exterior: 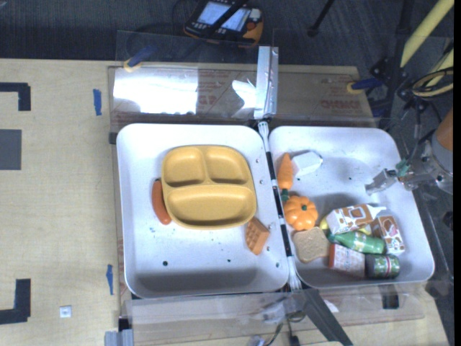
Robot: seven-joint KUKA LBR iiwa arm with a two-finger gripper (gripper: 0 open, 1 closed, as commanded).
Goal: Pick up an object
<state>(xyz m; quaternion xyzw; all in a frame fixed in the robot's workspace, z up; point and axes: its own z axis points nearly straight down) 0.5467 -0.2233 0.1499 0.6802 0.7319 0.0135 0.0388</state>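
tray (209, 186), hotdog (160, 201) in left bin (137, 215) | pumpkin (300, 212), can (381, 266) in right bin (346, 146)

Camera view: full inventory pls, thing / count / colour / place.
bins: 2, white, side by side on bench
divided tray: 1, yellow, left bin
sausage: 1, orange-red, left of tray
waffle: 1, tan, left bin, lower right
carrot: 1, orange, right bin, upper left
pumpkin: 1, orange, right bin
bread slice: 1, brown, below pumpkin
bottle: 1, green, right bin
can: 1, dark, lower right
pincer: 1, grey, over right bin's right side
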